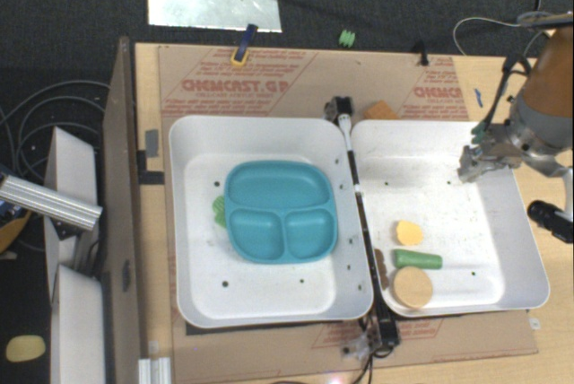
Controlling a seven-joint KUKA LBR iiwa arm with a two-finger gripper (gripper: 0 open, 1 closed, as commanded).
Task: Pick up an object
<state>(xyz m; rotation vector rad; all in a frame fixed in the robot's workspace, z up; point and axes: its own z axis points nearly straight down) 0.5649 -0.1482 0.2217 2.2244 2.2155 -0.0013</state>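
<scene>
At the right of the frame the gripper [473,160] hangs over the right bin [520,283], its jaws too small to tell, well apart from the yellow piece [409,233], green stick [418,259] and tan disc [413,287] clustered lower-middle, so descending here risks grabbing nothing.

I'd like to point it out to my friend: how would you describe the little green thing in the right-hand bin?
Find the right white bin, the one without the blue tray. Near its front left corner lie three small things in a cluster. The green stick lies flat between a yellow piece behind it and a tan disc in front: it alone is long and green.
</scene>
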